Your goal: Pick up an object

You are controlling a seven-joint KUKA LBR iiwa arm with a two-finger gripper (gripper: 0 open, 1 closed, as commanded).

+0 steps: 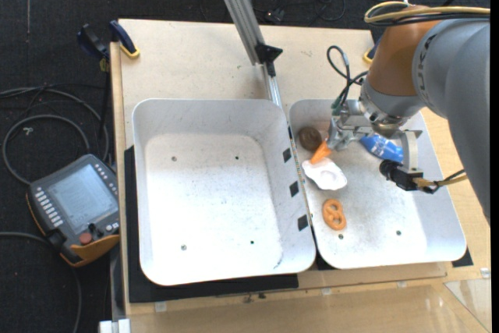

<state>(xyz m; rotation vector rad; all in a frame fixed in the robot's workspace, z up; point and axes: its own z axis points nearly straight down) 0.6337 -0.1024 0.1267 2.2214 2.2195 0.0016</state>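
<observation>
Pale wooden surface (203, 58), right shallow white bin (421, 234): gripper (341, 132) low beside small orange wedge (319, 153); we cannot tell its state. Risk we see: crowding white shell-shaped piece (326, 176), brown round lump (310, 138) spoil grasp.

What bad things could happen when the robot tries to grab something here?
The pincer is low in the right bin, where a brown lump, an orange piece and a white thing crowd together. It might pinch two at once, or just shove them apart. They also sit near the bin's left wall, so the pincer could bump it. The pretzel lies apart and looks easier to grab.
</observation>
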